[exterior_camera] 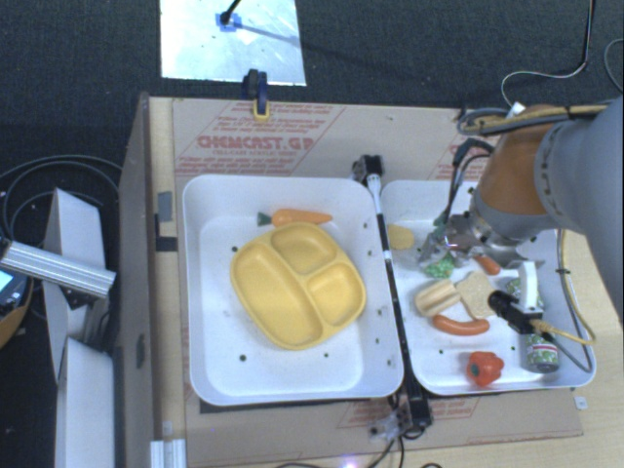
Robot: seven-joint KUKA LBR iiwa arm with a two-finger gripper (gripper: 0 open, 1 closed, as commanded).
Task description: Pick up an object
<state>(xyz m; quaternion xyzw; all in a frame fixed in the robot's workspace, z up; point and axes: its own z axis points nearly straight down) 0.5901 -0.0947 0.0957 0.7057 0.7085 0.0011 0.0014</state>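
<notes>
Nearest you in the right bin (575,383), a red pepper-like piece (485,366) sits by the near wall, with a small bottle (542,351) just to its right. A step farther lies the sausage (460,326), long axis running left to right, ends turned slightly up toward the far side. Touching it on the far side sit a pale bread roll (435,296) — its long axis slanting from near-left to far-right — and a tan slice (478,293).

Farther still, the gripper (444,247) hangs low over a green leafy item (441,265) in the middle of that bin. You cannot tell whether its fingers are apart or together; they blur into the clutter. Nothing is visibly lifted, so judge the pick as not yet done — closing and raising remain.

In the left bin (210,359), the yellow divided plate (297,286) lies diagonally, and beyond it a carrot (300,217) lies left to right, green top pointing left.
</notes>
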